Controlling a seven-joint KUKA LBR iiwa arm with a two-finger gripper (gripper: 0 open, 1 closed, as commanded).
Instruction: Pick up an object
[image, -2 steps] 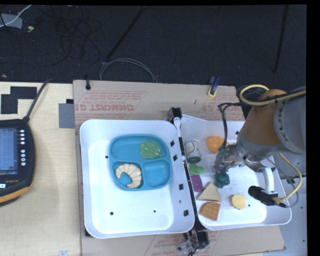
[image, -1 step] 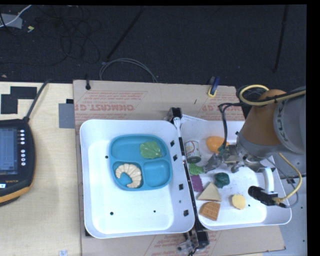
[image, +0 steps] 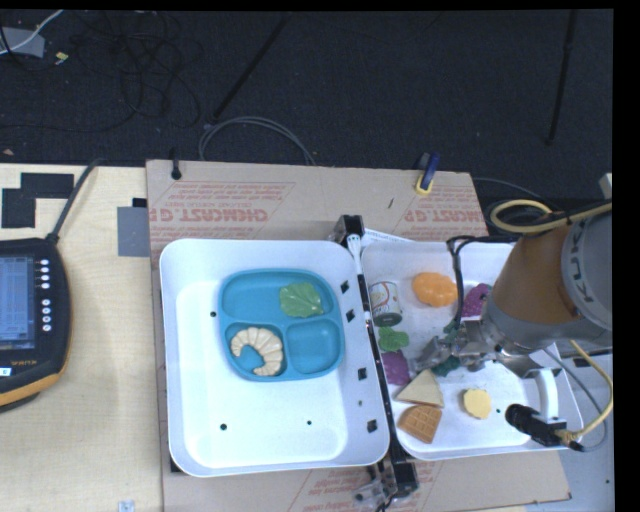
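White plastic crowded with toy food made a clean grab doubtful: the gripper (image: 452, 350) hung low in the right bin (image: 500, 440), and I could not tell how it was set. Close by lay a tan wedge (image: 420, 389), a waffle piece (image: 421, 424), a round yellow slice (image: 477, 403) and a smooth orange lump (image: 434, 289); a nudge might scatter them.

Left bin (image: 190, 400) with blue tray (image: 240, 300), right bin (image: 500, 440) with orange item (image: 434, 289), tool (image: 452, 352) low among objects
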